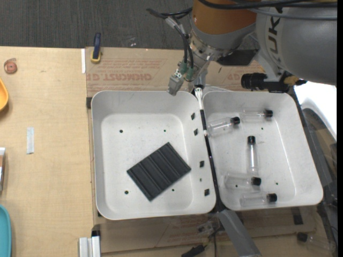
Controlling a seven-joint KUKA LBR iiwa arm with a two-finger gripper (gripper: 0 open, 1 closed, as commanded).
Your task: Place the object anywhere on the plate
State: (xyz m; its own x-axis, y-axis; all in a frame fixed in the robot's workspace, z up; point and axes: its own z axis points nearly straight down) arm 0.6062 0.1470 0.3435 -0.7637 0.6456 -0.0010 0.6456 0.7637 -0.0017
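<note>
Ribbed and dark grey, the plate (159, 171) is a flat rectangular slab with parallel grooves running along its length. It lies turned at an angle on the floor of the left bin (107, 108), toward that bin's near right part. The left bin is a shallow white tray with rounded corners, a smooth matte surface and a few small dark holes in its floor.

The right bin (300, 143), of the same make, touches it along the middle edge, where small black clips sit. In it lie several clear tubes with black caps, slim glassy cylinders that are hard to pick out against the white. One vial (251, 155) lies near the middle of the floor, pointing toward the near side. Another tube (222, 125) rests near the far left corner, and a third (256, 114) lies along the far wall. Two more (244, 182) (257, 199) rest near the front wall.

The gripper (182, 79) hangs above the far rim where the two bins meet, a small grey metal piece below a bundle of thin wires. Whether it is released or clenched cannot be told, and no tube is seen in it. The arm (300, 31) above it is smooth grey with an orange band (222, 12). Brown cardboard (128, 71) with reversed red print lies behind the bins, on a pale wood bench (48, 116).
</note>
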